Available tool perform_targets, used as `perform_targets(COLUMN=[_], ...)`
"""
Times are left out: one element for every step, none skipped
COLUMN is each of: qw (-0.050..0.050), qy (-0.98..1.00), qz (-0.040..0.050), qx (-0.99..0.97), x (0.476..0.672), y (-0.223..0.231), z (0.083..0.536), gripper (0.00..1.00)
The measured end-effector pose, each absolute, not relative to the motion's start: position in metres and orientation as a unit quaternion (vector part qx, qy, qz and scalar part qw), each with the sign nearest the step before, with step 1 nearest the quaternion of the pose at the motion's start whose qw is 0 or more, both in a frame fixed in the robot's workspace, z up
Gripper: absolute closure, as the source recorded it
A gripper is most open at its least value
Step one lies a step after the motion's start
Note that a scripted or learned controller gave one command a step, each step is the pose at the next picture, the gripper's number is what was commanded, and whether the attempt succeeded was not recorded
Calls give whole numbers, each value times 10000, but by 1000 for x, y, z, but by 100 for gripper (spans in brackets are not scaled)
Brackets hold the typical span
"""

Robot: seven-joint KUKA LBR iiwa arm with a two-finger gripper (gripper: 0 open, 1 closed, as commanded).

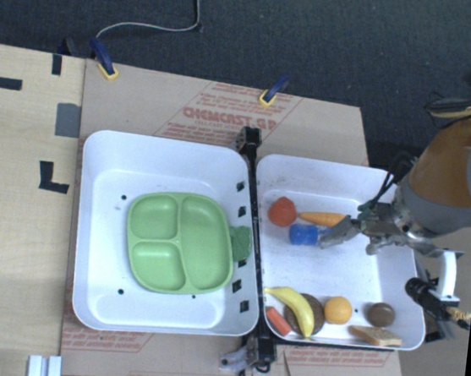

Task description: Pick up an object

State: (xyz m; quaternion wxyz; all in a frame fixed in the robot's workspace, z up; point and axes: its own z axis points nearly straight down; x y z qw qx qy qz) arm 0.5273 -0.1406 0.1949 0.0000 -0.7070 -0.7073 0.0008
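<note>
Camera view: two white bins side by side on a bench.
Left bin [93, 234]: holds a green divided plate [181, 243] at its centre.
Right bin [327, 271]: tomato [282, 212], carrot [324, 218] and blue block [303, 235] near the far edge; banana [296, 308], orange [337, 309] and other items along the near edge.
Gripper [338, 232]: low over the right bin, just beside the blue block and carrot; how far the jaws stand apart cannot be told, and nothing shows between them.

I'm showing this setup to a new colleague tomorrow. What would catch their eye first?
Probably the green divided plate lying in the left bin. Next, the toy food in the right bin: a red tomato, an orange carrot and a blue block near the gripper, and a yellow banana along the front edge.
</note>
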Motion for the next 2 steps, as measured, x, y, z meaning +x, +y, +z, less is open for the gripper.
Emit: perform_targets(qw=[-17,29], qy=[-7079,-7071], qz=[-12,20], qx=[-7063,-7071], x=[570,627], y=[-104,-97], z=[86,88], gripper=[0,0])
